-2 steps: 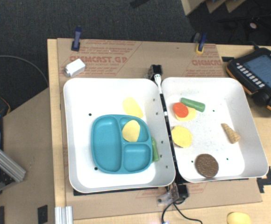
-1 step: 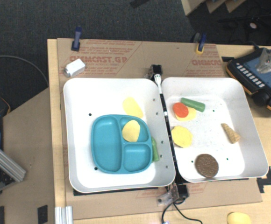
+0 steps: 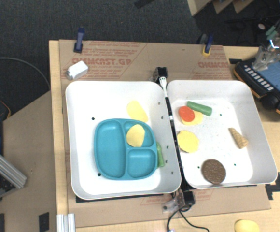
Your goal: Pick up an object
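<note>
In the right bin [image 3: 256, 129] sit a brown disc [image 3: 213, 171], green cylinder [image 3: 199, 108] and tan cone [image 3: 238, 137], all untouched. End effector state, can't tell. Left bin [image 3: 77, 129] has a teal divided tray [image 3: 116, 151]. Pickup's not started, I'd say.
</note>
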`<state>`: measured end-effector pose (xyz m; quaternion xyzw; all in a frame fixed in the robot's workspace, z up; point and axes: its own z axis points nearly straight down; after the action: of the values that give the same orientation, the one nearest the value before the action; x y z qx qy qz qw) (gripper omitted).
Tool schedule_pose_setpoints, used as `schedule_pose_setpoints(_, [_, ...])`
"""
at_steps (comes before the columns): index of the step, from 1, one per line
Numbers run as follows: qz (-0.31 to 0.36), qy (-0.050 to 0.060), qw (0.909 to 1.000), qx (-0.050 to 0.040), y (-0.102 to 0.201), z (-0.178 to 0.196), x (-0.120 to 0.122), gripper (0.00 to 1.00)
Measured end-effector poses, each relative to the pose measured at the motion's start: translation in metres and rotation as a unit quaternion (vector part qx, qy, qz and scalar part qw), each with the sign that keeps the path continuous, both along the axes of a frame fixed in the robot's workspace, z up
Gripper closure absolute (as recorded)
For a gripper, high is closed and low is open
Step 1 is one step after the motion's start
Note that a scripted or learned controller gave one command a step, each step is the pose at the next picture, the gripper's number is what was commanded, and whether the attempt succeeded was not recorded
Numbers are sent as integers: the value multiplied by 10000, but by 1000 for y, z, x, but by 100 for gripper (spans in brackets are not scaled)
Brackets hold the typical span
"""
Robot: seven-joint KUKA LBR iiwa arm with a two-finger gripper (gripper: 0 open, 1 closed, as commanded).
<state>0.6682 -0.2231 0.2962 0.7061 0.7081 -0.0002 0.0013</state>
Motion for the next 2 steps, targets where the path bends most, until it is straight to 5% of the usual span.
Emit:
schedule_pose_setpoints(1, [4,-86,10000,-21,23,147,-1,100])
schedule_pose_setpoints(2, [-14,57,10000,26,37,37,-11,100])
